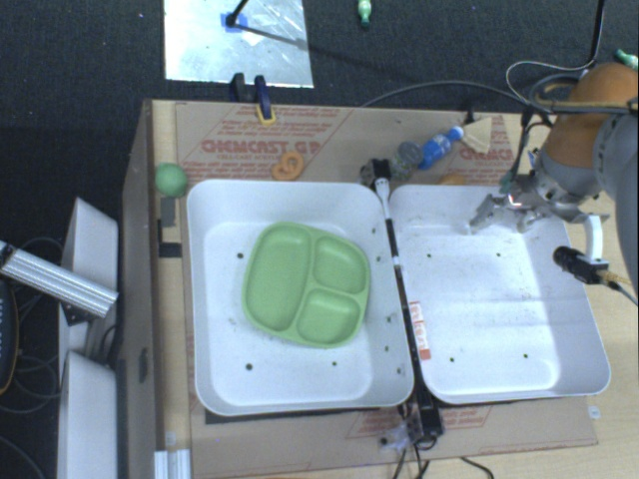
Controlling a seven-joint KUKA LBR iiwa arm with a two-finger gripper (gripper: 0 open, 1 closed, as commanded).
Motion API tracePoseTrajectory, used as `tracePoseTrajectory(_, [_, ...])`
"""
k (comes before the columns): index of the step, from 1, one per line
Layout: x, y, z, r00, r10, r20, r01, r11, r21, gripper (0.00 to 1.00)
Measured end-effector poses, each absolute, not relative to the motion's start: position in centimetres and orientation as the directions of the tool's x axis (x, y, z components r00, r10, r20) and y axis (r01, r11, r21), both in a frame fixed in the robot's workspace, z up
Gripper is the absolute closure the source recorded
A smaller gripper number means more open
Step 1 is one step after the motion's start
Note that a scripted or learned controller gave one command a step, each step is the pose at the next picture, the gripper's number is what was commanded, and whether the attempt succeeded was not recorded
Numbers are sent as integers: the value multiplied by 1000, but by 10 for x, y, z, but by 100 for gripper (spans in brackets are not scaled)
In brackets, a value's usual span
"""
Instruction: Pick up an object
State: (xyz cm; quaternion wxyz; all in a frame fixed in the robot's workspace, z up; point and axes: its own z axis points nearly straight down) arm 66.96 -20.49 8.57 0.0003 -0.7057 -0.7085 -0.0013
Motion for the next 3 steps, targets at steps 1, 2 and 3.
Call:
tracePoseTrajectory(1, [670,-205,86,-4,1000,2,1000,4,1,0])
tracePoseTrajectory(2, [669,-199,85,-4,1000,-1,1000,4,3,0])
tracePoseTrajectory(3, [670,-203,86,-3,1000,1,1000,3,3,0])
